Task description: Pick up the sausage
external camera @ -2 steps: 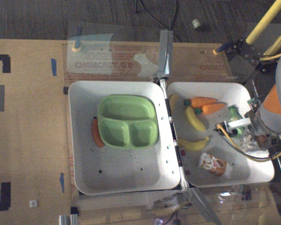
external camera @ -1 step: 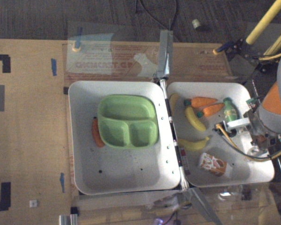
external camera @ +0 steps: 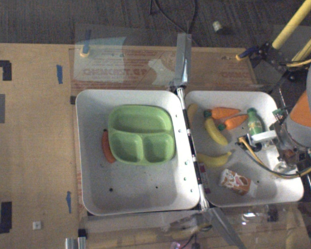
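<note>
- The sausage (external camera: 108, 146) lies in the left bin (external camera: 88, 180), touching the left edge of the green tray (external camera: 142, 134), part of it tucked under the rim.
- The gripper (external camera: 289, 157) hangs over the right bin (external camera: 285, 190) by its right wall; whether it is clenched or released I cannot tell.
- Two bananas (external camera: 215, 131), two carrots (external camera: 225, 112), a green bottle (external camera: 255, 122) and a small carton (external camera: 235, 181) lie in that bin.
</note>
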Robot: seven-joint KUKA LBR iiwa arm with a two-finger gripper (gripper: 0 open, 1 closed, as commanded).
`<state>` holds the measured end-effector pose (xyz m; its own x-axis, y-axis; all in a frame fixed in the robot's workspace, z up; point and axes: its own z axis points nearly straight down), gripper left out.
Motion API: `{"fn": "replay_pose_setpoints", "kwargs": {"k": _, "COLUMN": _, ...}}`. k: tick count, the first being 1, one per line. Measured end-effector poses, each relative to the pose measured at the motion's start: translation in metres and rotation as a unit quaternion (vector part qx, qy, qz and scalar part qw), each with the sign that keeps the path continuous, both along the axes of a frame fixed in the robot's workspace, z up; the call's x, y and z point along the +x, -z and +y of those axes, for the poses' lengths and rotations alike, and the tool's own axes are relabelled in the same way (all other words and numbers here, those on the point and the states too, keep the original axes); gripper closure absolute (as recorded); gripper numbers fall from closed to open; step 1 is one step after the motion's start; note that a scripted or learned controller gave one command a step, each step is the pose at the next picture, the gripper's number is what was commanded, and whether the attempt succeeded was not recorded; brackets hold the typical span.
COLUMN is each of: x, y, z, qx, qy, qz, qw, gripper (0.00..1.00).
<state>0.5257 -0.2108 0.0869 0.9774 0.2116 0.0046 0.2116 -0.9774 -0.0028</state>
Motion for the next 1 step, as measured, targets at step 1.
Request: {"fn": "replay_pose_setpoints", "kwargs": {"k": 1, "x": -0.0384, "y": -0.0017, "z": -0.0041, "qx": 0.0043, "qy": 0.000, "qz": -0.004, "qw": 1.0000, "gripper": 0.00}}
